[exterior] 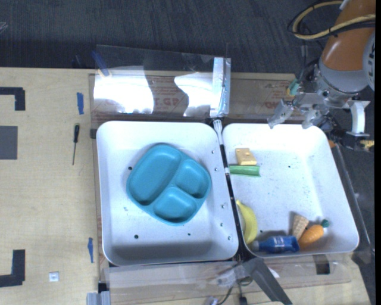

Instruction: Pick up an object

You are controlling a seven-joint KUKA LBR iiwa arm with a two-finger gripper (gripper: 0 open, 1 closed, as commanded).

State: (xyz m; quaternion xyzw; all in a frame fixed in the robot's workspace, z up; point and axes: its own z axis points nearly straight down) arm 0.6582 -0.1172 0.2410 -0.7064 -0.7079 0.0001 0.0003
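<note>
The right bin (pixel 333 173) holds several small items: a tan block (pixel 244 156) and a green stick (pixel 244 171) near its left wall, a yellow banana (pixel 248 221), a blue bottle (pixel 278 243), a tan wedge (pixel 299 224) and an orange carrot-like toy (pixel 312 233) along its front. My gripper (pixel 293 118) hangs above the bin's far rim at the upper right, open, with nothing between its fingers. It is well apart from every item.
A blue divided plate (pixel 169 182) lies in the left bin (pixel 113 196). A clear plastic sheet (pixel 161 83) stands behind the left bin. A screwdriver (pixel 75 142) lies on the bench at the left. Yellow cables (pixel 309 18) loop above the arm.
</note>
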